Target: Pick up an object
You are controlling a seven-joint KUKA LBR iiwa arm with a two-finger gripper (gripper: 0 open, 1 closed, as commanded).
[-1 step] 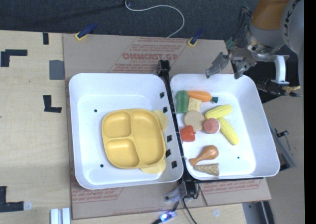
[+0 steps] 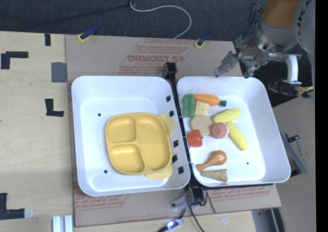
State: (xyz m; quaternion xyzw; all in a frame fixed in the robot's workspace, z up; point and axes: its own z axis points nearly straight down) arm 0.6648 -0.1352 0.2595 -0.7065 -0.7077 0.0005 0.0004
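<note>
We see the tool (image 2: pixel 237 68) hanging open and holding nothing above the right bin's (image 2: pixel 266 164) far edge; toy food, including a carrot (image 2: pixel 207 99) and corn (image 2: pixel 227 116), lies inside

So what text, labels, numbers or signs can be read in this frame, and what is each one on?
Red print on the cardboard sheet behind the bins: upside down and blurred; not legible.
Faint red print on the cardboard's front edge, under the right bin: too blurred to read.
Black angular marks on the bench: shapes, not letters.
Yellow tray, toy food and tool: no text visible.
</note>
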